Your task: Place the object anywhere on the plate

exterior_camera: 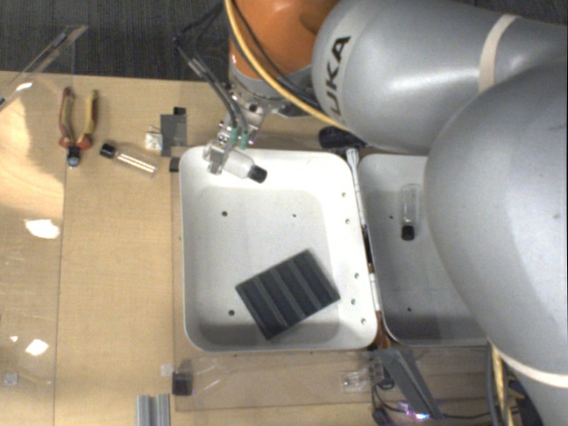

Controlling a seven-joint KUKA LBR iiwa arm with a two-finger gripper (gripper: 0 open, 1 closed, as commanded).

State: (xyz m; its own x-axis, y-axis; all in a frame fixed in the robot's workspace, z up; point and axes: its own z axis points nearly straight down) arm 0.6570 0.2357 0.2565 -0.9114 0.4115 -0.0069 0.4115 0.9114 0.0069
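A small clear vial (pixel 241 167) with a black cap sits between the fingers of my gripper (pixel 224 156), over the far left corner of the left bin (pixel 202 264). The gripper is shut on it, and the capped end sticks out to the right. The plate (pixel 287 294) is a dark, ribbed rectangle lying at an angle on the floor of the left bin, towards its near side. It is well below and right of the gripper in the view. The grey arm and its orange band hide the top right.
A second clear vial (pixel 407 211) lies in the right bin (pixel 390 309). On the bench to the left are another vial (pixel 129 157), red-handled pliers (pixel 76 122) and a small dark block (pixel 175 130). A black block (pixel 183 382) sits near the front edge.
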